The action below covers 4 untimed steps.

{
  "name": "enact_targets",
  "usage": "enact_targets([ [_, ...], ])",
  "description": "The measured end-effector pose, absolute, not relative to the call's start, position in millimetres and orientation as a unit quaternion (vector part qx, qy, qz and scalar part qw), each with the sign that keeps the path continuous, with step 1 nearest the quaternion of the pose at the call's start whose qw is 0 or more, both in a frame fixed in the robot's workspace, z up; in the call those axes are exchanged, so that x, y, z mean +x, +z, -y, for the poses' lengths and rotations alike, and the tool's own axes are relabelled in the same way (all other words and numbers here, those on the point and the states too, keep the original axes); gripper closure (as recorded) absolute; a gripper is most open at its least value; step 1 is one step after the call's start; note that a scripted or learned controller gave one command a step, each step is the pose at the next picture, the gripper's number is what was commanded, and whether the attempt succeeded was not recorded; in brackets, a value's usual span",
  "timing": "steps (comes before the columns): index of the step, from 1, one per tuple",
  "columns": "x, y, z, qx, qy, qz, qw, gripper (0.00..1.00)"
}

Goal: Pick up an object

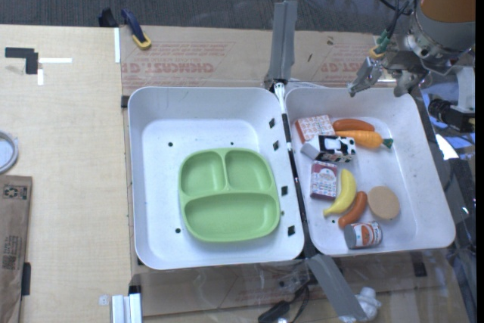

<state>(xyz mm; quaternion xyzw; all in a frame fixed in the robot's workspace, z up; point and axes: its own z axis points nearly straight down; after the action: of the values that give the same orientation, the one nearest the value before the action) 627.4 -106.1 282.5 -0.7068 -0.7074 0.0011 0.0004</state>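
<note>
My gripper [382,82] hangs above the far edge of the right bin [423,163], its fingers spread open with nothing between them. Below it in that bin lie a red box [314,127], a sausage [353,125], an orange carrot [364,138] and a black-and-white toy cow [337,147]. Nearer the front are a red carton [324,181], a banana [344,193], a second sausage [352,209], a round tan cookie [384,203] and a small can [363,235].
The left bin [151,163] holds a green divided plate [229,194]. A grey divider post [283,41] rises between the bins at the back. A blue-and-yellow clamp [134,29] lies on the cardboard behind, and a tape roll [4,153] sits at the far left.
</note>
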Motion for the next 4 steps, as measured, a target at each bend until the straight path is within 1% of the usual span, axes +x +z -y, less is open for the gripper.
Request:
enact_targets([
  [1,612.4,126,123,-0.668,0.0001,0.744,-0.001,0.00],
  [2,623.1,93,159,-0.662,-0.0004,0.749,-0.001,0.00],
  [3,631.9,93,170,-0.632,-0.0002,0.775,-0.002,0.00],
  [4,632.3,103,171,-0.633,-0.0005,0.774,-0.003,1.00],
])
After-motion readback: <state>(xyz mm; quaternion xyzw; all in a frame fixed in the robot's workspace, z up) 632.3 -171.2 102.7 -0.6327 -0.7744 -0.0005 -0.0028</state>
